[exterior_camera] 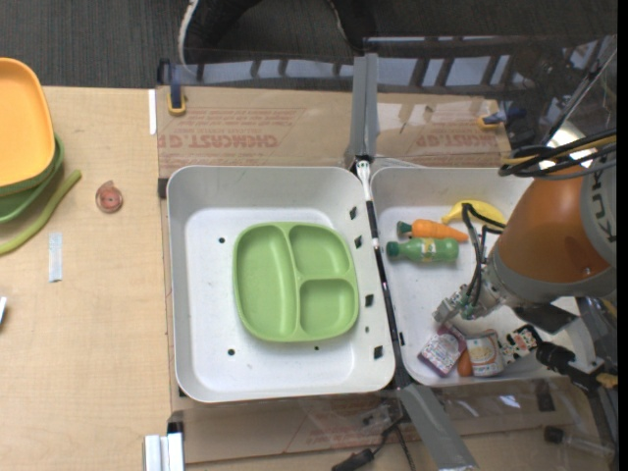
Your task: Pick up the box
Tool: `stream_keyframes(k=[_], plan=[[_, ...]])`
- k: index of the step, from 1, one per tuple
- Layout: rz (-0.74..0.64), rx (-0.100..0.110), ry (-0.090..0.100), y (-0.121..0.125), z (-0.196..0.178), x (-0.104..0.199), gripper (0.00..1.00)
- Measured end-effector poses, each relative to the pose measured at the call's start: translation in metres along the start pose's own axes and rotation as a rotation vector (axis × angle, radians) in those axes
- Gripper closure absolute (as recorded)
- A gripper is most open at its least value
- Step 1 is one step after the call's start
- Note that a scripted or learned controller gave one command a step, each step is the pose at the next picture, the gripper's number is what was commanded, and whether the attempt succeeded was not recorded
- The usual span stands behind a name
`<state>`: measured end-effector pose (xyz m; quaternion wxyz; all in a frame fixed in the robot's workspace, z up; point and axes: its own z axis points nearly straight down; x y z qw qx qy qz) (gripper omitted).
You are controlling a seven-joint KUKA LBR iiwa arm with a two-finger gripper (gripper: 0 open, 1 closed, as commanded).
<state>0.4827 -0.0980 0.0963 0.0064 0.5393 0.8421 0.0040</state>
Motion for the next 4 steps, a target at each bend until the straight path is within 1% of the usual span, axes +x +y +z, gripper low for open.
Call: stream_keyframes(k=[1,2,3,4], plan=[[0.064,0.014,0.005,0.003,-0.028,-0.019,1.00],[0.065,0.014,0.005,0.003,-0.028,-0.019,0.00],[0.080,0.015,0.007,-0.007,0.005,-0.003,0.00],[0.083,0.012,0.005,-0.006,-0.004,-0.004,1.00]])
